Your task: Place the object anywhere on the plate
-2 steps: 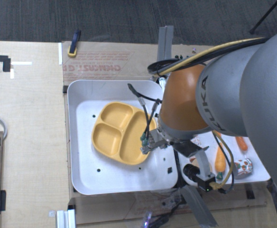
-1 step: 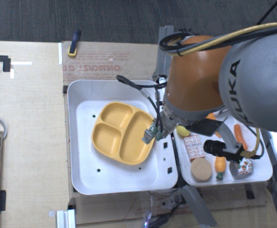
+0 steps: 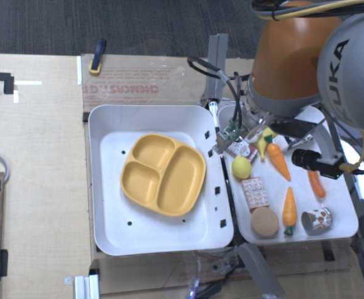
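overhead, the grey and orange arm (image 3: 306,55) hangs over the right white bin (image 3: 341,226) while the yellow three-compartment plastic plate (image 3: 163,174) lies bare in the left white bin (image 3: 101,185).

the claw (image 3: 235,136) sits low at the right bin's upper left corner, hard by the rim shared by both bins; whether it is spread or pressed together i cannot tell. just below it rests a small yellow lemon-like ball (image 3: 241,167), then a red and white packet (image 3: 255,193) and a round tan disc (image 3: 265,222) near the front edge. three orange toy carrots (image 3: 278,161) (image 3: 289,208) (image 3: 316,184) and a patterned cup (image 3: 316,220) crowd the rest. the plate lies tilted mid-bin, with white floor open all round it, widest toward the front rim. both bins sit on a pale wooden bench (image 3: 32,167).
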